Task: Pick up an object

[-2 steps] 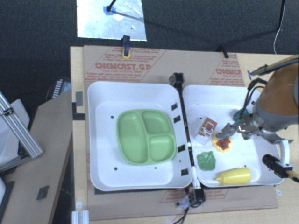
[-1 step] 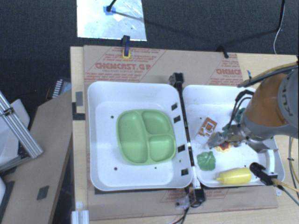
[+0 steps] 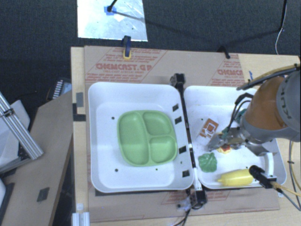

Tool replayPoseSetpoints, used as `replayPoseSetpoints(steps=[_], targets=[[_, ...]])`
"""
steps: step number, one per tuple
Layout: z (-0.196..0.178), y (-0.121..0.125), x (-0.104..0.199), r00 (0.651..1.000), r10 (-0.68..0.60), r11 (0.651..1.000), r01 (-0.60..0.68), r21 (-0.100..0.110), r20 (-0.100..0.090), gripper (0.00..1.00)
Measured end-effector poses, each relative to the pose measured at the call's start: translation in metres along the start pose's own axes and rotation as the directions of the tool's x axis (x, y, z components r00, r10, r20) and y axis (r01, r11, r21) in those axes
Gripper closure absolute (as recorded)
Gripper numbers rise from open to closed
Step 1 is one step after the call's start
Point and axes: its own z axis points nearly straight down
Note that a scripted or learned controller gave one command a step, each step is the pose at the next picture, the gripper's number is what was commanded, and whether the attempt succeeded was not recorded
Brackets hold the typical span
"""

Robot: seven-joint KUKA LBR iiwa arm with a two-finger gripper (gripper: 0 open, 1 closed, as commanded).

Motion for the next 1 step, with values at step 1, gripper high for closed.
replayPoseSetpoints(steps=[1], targets=[[-0.0127, 0.0017, -0.0009, 1.0, 0.0, 1.0, 0.0, -0.006, 0.002, 1.0]])
